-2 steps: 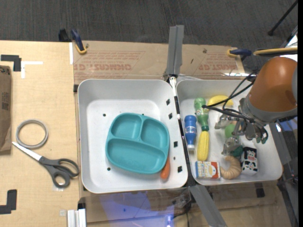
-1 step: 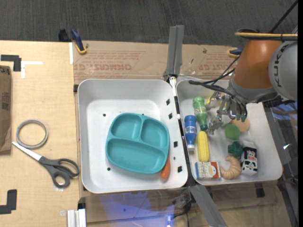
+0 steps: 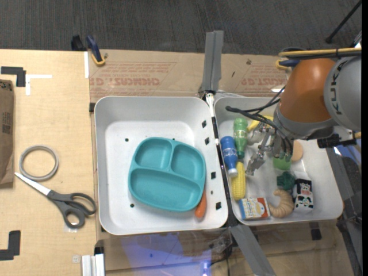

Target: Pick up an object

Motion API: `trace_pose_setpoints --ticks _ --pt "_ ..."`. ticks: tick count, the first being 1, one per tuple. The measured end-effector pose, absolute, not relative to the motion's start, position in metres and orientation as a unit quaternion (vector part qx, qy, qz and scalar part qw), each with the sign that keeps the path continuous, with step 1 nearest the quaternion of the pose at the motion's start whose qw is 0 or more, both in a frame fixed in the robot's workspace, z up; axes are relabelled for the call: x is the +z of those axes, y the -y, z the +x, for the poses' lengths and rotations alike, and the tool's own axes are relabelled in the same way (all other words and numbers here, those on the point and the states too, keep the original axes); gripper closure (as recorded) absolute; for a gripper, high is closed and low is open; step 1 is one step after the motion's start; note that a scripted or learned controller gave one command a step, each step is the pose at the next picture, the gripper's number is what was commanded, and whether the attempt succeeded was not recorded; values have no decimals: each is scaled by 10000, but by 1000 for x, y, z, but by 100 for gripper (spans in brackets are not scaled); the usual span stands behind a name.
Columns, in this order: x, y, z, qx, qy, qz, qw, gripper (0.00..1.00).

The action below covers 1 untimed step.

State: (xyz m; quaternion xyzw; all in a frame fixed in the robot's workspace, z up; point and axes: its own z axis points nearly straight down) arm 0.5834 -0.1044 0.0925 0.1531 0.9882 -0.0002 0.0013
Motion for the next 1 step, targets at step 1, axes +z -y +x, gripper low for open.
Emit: trace_pose_setpoints --ticks 1 --pt "92 111 549 0 -9813 1924 6 0"
